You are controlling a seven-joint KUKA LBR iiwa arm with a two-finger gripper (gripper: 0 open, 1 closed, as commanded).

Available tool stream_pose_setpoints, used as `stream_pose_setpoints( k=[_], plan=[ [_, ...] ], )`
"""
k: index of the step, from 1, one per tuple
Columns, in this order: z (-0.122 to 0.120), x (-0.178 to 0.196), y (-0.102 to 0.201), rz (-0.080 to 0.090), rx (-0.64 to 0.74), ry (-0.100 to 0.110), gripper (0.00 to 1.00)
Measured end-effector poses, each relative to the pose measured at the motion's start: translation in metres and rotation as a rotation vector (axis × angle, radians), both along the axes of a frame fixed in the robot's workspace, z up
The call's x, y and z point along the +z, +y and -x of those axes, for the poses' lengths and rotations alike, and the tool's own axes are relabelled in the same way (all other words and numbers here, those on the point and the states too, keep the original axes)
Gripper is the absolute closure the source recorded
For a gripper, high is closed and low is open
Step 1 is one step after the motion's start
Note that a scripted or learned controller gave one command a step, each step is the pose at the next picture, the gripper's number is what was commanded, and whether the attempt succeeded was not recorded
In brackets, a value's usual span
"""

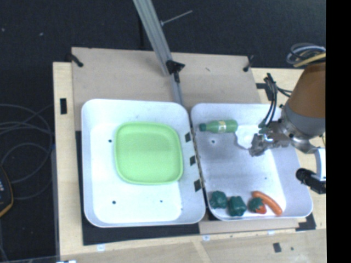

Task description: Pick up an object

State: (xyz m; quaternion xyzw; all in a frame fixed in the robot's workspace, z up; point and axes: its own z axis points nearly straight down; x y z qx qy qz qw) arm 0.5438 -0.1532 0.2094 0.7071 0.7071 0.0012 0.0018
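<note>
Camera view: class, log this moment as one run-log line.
gripper above right bin, near white object | green bottle at far edge | green plate in left bin

The end effector (pixel 259 145) covers part of a white object (pixel 245 135), perhaps crumpled, just beside the green bottle (pixel 219 126); its shape is unclear.
</note>
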Motion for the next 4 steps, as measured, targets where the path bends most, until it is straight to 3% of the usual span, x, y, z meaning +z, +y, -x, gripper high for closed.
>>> stream_pose_setpoints(
  k=[2,3,4],
  plan=[
    [-0.019,0.028,0.108,-0.002,0.005,0.002,1.00],
    [-0.023,0.020,0.159,-0.001,0.004,0.004,1.00],
    [-0.042,0.019,0.214,-0.002,0.005,0.004,1.00]
  ],
)
